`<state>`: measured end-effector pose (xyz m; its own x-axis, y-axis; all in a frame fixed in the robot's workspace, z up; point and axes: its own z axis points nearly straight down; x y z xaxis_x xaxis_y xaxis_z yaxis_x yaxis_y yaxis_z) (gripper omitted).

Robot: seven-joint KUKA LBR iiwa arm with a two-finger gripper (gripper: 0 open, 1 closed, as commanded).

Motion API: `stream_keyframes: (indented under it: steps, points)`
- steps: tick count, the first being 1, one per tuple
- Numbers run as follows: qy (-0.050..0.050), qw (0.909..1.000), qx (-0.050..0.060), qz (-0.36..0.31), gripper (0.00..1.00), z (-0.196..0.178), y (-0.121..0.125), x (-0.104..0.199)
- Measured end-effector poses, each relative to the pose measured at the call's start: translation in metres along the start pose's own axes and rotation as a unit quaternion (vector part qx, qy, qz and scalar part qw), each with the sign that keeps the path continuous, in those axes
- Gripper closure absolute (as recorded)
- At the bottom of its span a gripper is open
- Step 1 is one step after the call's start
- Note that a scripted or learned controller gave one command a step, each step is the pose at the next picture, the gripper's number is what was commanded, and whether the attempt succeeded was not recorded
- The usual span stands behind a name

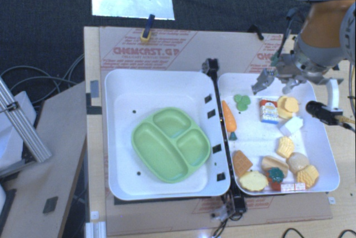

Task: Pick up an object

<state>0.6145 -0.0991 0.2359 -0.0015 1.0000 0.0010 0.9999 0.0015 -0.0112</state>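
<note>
The claw (276, 83) hangs open and empty, probably lining up a grab; the yellow toy food (288, 104) sits just below it.

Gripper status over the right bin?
Gripper open, holding nothing, above right bin far edge. Juice box and yellow round piece nearest. Nothing in the way.

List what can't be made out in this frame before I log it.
- End effector, camera view: blurred, too small to judge the finger gap or anything between the fingers.
- Arm: cut off by the top and right edges.
- Small box in the right bin: label too small to read.
- Dark green piece: partly hidden among neighbouring food toys, identity unclear.
</note>
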Motion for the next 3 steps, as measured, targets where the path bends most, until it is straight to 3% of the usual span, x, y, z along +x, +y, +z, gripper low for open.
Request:
stream_keyframes:
  steps: [1, 3]
  points:
    - [-0.001, 1.0, -0.006, -0.001, 0.0, -0.007, 0.002, 0.0]
    - [0.0, 1.0, -0.004, 0.0, 0.0, 0.077, 0.004, 0.002]
